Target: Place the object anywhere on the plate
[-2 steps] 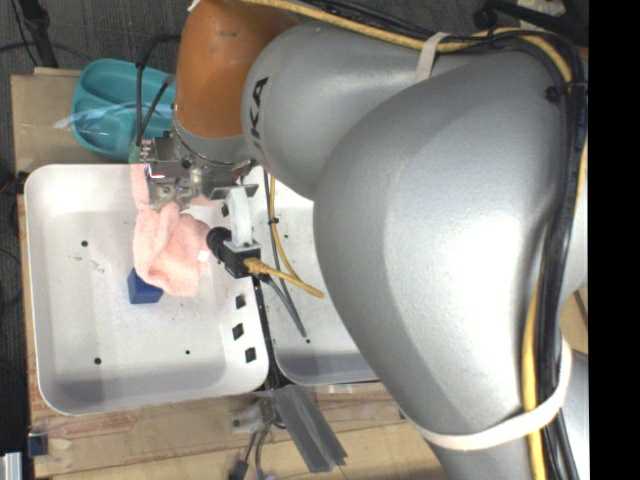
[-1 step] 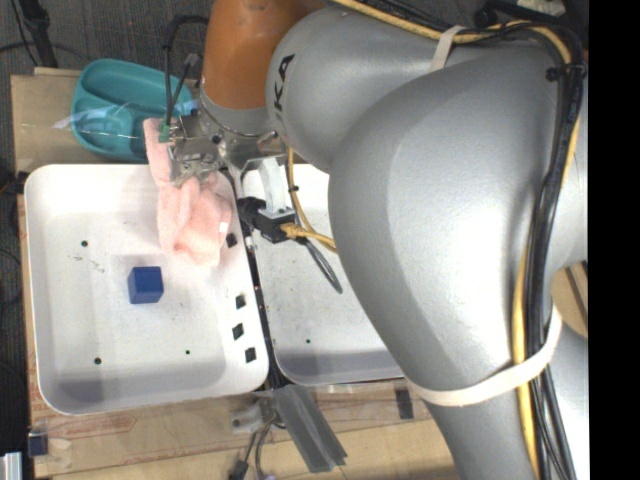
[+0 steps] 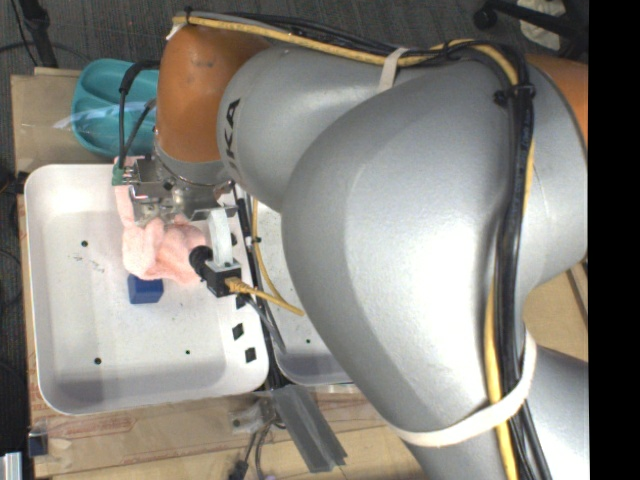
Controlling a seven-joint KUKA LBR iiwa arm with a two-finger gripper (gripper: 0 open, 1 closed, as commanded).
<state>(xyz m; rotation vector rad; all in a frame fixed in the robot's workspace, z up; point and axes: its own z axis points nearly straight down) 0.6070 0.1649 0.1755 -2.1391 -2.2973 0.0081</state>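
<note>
Single overhead view, slanted. The arm (image 3: 400, 198) reaches in from the right and covers most of the frame; its grey body hides nearly all of the right bin (image 3: 310, 366), of which a strip of rim shows at lower centre. The orange band (image 3: 195, 83) sits above the wrist, over the upper right corner of the left bin (image 3: 60, 268).

The pincer (image 3: 165, 208) is low in the left bin, at its upper right part, directly over a pink, soft-looking thing (image 3: 160, 253). This may be the plate, but its shape is crumpled and partly hidden by the wrist, so I cannot say which it is. Pincer state: cannot tell, as the wrist housing blocks the tip.

The block (image 3: 145, 289), small and blue, lies on the bin floor, touching or just beside the lower left edge of the pink thing. It is not on top of it. It lies apart from the pincer, below it in the view.

A teal thing (image 3: 110, 108) sits on the surface just beyond the bin's far rim, partly behind the orange band. A yellow cable (image 3: 300, 36) runs along the arm's top. A black fitting (image 3: 205, 266) hangs off the wrist, to the right of the pink thing.
</note>
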